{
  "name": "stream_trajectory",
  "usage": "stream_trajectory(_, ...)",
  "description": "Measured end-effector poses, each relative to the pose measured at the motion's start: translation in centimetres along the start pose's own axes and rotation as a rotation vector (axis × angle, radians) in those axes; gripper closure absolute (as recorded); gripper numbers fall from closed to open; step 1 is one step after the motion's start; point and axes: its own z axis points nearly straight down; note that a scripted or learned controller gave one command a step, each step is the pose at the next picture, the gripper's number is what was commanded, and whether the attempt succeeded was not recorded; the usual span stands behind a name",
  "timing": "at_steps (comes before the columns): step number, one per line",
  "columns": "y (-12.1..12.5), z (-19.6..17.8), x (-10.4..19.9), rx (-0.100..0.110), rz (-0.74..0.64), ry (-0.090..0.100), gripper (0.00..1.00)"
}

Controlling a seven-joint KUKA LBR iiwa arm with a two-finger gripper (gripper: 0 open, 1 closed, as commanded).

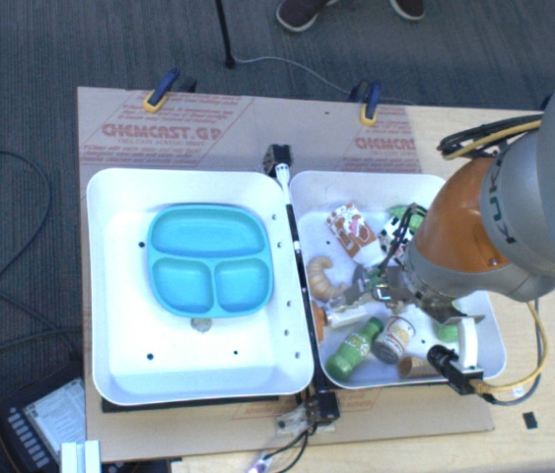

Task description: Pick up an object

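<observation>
The arm (499, 220) is seen reaching in from the right, bent low over the right bin (307, 239), orange band facing up. The end effector (381, 286) is parked down in the clutter near the bin's middle; whether it's clenched or released can't be told, it's too blurry. Right around it: a green bottle (352, 351), a small can (395, 339), a red-and-white packet (351, 228) and a croissant-like pastry (323, 277). Things are packed tight there. Much more open room is offered by the left bin (109, 264), where a blue divided tray (209, 259) sits.
</observation>
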Motion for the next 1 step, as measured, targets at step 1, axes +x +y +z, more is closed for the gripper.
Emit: stream_trajectory(1,0.0,0.01,-0.02,0.0,0.0,0.0,0.0)
